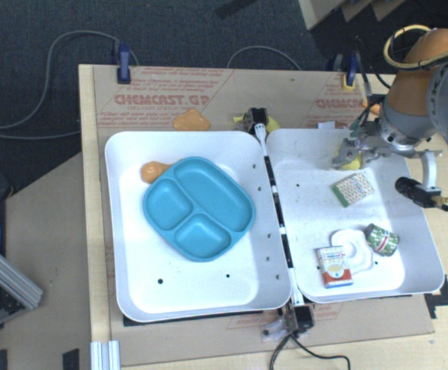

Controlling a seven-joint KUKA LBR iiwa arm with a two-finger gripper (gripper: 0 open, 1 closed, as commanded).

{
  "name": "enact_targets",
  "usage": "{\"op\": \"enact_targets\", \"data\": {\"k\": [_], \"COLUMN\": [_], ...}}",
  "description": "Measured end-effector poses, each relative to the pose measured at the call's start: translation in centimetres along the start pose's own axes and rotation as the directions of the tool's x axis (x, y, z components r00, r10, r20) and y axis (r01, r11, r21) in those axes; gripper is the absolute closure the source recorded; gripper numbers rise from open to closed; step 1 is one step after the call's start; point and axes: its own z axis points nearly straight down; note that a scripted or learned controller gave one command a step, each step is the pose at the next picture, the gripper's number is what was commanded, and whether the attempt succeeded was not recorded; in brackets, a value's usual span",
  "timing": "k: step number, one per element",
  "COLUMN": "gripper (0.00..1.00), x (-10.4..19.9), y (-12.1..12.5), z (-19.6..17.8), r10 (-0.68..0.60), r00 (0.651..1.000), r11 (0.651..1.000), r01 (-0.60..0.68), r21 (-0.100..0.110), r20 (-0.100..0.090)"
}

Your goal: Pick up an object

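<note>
So the grey arm with the orange band [418,75] is reaching in from the right, and its two-finger gripper [353,154] is down at the far end of the right white bin [416,272]. There's a small yellow object [348,160] right at the fingertips, seemingly touching them, but from up here I honestly can't tell how wide the jaws are or whether they've actually got it.

Just nearer than that lies a small green-and-white patterned packet [353,189], tilted, clear of the gripper. Toward the near end sit a white round piece [355,247], a little red-and-white carton [334,265] touching it on the left, and a crumpled green-and-white wrapper [382,240] just right of it. Any print on those is too small to read.

The left white bin [131,284] holds a blue three-compartment plastic tray [198,207] with an orange lump [153,171] at its far-left edge. The brown board [208,91] under the bins reads "CHEMCAST GP" in red.
</note>
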Motion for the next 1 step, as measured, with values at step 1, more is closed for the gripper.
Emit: {"op": "enact_targets", "data": {"k": [1], "gripper": [1.00], "x": [5.75], "y": [0.85], "z": [-0.47], "r10": [-0.001], "r00": [1.000], "r11": [1.000], "r01": [0.001], "r21": [0.019], "r20": [-0.004]}}
